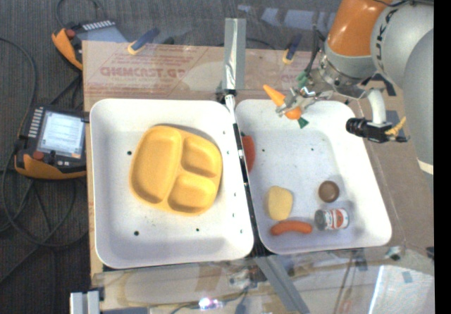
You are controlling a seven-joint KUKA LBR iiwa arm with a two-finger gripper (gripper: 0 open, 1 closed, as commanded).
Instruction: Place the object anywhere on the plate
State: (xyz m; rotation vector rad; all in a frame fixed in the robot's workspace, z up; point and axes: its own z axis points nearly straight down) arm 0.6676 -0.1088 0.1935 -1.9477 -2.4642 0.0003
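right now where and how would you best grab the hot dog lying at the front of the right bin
Probably across its middle, coming straight down from above. The hot dog lies flat and long, running left to right on the floor of the right bin, so the narrow way across is the one to close on. The potato sits close behind it and the can to its right, so stay central.

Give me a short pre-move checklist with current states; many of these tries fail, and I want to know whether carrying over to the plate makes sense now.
1. Carrot between the fingers of the gripper: ok, it seems pinched there.
2. Carrot lifted above the right bin: ok, appears raised near the bin's far rim.
3. Grip secure: cannot tell.
4. Yellow plate in the left bin, compartments free: ok.
5. Divider between bins lies across the path: not ok unless lifted over.
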